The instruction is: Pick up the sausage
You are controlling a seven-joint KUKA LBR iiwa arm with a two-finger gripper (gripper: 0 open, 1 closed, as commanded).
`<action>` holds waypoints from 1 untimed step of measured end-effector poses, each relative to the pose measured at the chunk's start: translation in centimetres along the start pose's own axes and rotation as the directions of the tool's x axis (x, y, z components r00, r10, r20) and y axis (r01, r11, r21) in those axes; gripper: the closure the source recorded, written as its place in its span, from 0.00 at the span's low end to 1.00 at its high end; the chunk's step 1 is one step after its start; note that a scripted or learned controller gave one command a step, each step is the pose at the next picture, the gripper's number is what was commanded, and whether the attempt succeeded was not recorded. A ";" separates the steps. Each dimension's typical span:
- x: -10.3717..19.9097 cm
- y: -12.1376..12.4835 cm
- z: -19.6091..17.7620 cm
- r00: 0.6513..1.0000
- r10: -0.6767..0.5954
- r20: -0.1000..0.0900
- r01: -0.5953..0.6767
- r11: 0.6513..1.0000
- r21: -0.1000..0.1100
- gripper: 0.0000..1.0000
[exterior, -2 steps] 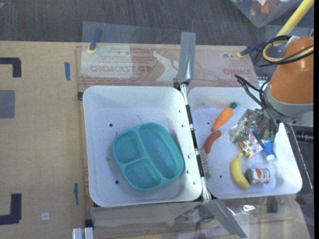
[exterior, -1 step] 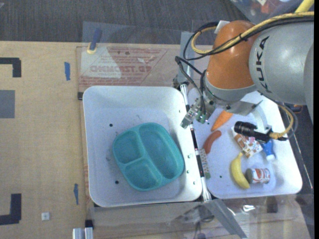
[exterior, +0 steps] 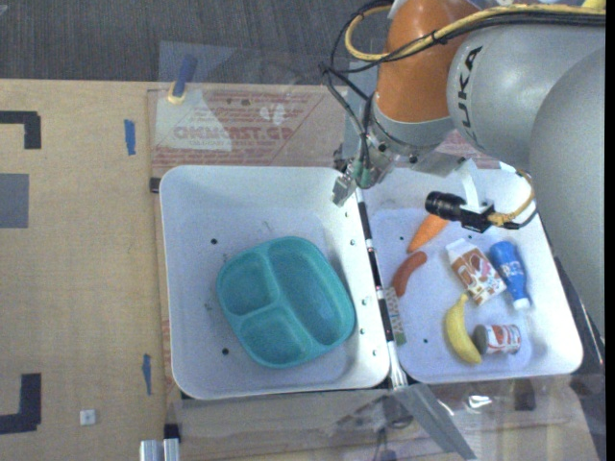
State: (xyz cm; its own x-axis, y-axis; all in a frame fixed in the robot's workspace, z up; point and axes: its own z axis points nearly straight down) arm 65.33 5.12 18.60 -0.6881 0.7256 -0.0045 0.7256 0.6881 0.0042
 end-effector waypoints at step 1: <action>-1.0 -8.7 -3.7 0.995 0.101 -0.003 -0.101 0.995 0.004 1.00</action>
State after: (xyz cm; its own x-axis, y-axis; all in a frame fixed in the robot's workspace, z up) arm 59.67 -1.56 22.31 -0.6109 0.7917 -0.0010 0.7917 0.6109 0.0009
